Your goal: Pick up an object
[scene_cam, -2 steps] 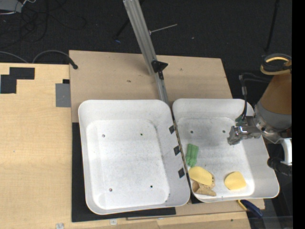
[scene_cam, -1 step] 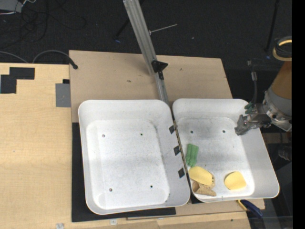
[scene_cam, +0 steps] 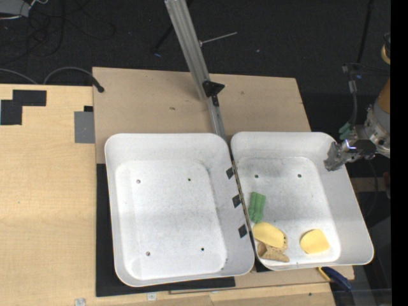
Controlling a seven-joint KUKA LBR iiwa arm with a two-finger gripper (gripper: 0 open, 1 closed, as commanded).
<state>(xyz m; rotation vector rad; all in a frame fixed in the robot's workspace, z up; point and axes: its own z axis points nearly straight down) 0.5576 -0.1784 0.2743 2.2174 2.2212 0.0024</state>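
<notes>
Gripper: above the right bin's far right rim, well apart from the objects; finger spread impossible to tell.
Objects: green piece beside the bin divider; yellow lump, tan scrap and yellow round along the near edge.
Left bin: bare white floor.
Progress: seemingly nothing lifted yet; approach, grasp and raise all left.
</notes>
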